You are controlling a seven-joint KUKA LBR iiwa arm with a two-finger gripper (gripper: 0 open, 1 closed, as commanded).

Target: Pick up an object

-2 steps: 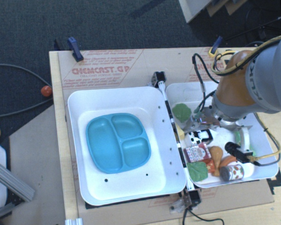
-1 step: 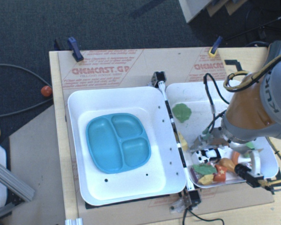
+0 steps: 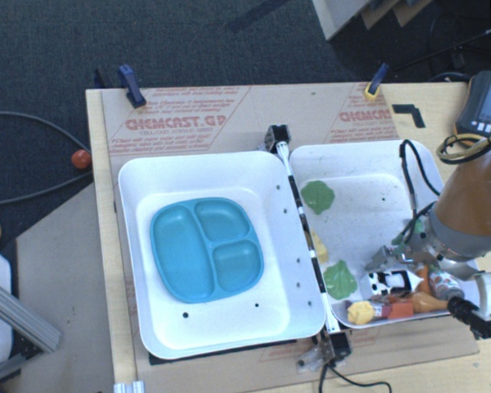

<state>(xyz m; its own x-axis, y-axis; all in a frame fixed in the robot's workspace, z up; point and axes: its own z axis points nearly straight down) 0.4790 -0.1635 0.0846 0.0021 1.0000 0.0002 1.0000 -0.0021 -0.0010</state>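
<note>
The tabletop (image 3: 225,119) is carrying two white bins side by side. The left bin (image 3: 147,188) is holding a blue divided plate (image 3: 205,248). The right bin (image 3: 355,165) is holding two green leaf-shaped pieces, one (image 3: 318,197) toward ten o'clock and one (image 3: 340,279) toward seven o'clock, with a yellow item (image 3: 361,312), an orange item (image 3: 432,302) and a black-and-white object (image 3: 389,282) crowding its five o'clock corner. The arm (image 3: 467,204) is reaching in from three o'clock. The end effector (image 3: 405,261) is hanging just beside the black-and-white object; how far open it is I cannot tell.
</note>
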